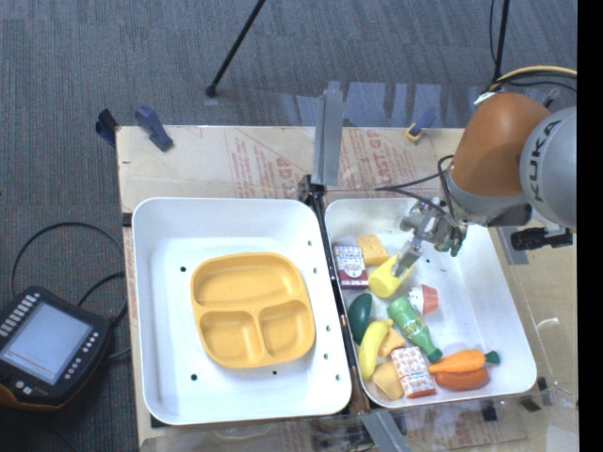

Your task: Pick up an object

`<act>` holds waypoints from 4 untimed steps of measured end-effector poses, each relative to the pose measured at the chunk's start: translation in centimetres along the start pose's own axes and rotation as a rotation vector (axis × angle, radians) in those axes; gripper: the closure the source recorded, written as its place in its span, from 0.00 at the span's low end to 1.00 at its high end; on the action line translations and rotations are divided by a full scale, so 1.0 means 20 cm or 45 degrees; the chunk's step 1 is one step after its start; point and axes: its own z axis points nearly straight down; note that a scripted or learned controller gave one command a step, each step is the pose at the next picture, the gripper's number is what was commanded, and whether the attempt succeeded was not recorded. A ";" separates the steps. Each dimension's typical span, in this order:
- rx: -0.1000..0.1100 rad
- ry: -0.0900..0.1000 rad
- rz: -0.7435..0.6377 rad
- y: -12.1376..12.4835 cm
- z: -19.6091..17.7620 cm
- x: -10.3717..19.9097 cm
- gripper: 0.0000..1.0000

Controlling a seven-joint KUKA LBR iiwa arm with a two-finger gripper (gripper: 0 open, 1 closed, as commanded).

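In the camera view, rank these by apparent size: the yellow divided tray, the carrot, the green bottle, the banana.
Largest to smallest, as seen:
1. Yellow three-compartment plastic tray, by far the largest.
2. Orange toy carrot with green tip, green toy bottle and yellow toy banana: too similar in apparent size to rank, and they partly overlap other toys.

The arm (528, 163) is cut off by the picture's right edge beyond its orange band. The jaws, just above the yellow piece (384, 279) in the right bin (490, 299), are too small and blurred to read. The labels on the two small cartons (350, 264) (412, 372) are illegible. The handheld screen (42, 347), left of the left bin (155, 252), is clipped.
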 end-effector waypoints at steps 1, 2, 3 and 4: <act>0.000 0.001 0.001 0.00 0.00 0.00 0.00; 0.001 0.000 -0.038 0.02 0.00 0.07 0.00; -0.003 0.005 -0.030 0.03 -0.05 0.07 1.00; -0.001 0.047 -0.558 0.20 -0.42 0.36 1.00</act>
